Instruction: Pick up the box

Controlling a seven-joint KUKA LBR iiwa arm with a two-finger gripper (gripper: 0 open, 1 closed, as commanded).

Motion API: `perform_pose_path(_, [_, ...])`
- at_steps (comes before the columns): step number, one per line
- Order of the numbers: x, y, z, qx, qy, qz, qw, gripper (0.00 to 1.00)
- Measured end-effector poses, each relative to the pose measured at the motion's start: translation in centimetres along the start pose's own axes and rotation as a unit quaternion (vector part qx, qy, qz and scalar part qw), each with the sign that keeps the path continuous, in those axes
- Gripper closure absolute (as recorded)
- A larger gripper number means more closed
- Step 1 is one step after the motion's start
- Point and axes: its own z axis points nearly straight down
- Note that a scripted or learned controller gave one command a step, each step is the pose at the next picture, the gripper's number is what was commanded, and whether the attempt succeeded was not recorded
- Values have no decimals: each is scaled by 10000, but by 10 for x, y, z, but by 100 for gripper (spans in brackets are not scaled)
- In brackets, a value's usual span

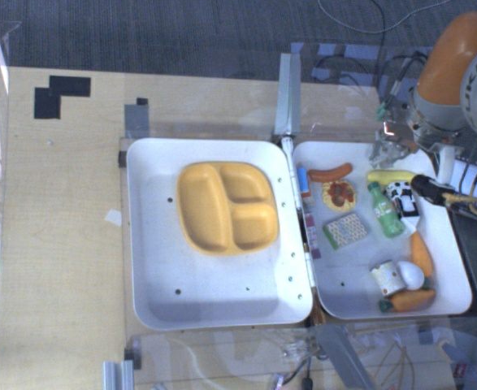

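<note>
Carrots (pixel 411 299) are lying at the right bin's (pixel 344 303) near rim; the box (pixel 345 230) is sitting mid-bin. I am reading the pincer (pixel 387 146) at the far rim, grip state indeterminable. Crowding bottle (pixel 385 210) is risking a misgrasp.

The divided plastic plate (pixel 226 207) was mustard yellow. The flat box (pixel 346 231) showed a green edge and a grey dotted face. Below the pincer (pixel 387 146), the bottle (pixel 385 210) was green, the banana (pixel 391 176) yellow, the carrot (pixel 410 301) orange.
</note>
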Motion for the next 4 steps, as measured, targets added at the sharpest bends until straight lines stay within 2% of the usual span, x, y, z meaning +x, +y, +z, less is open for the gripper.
perform_pose_path(1, [0,0,-1,-6,0,1,10000,0])
perform_pose_path(2, [32,-91,28,0,4,-560,9984,0])
perform_pose_path(3, [25,-107,72,-45,7,-701,9975,0])
perform_pose_path(4, [20,-60,73,-33,9,-895,9960,0])
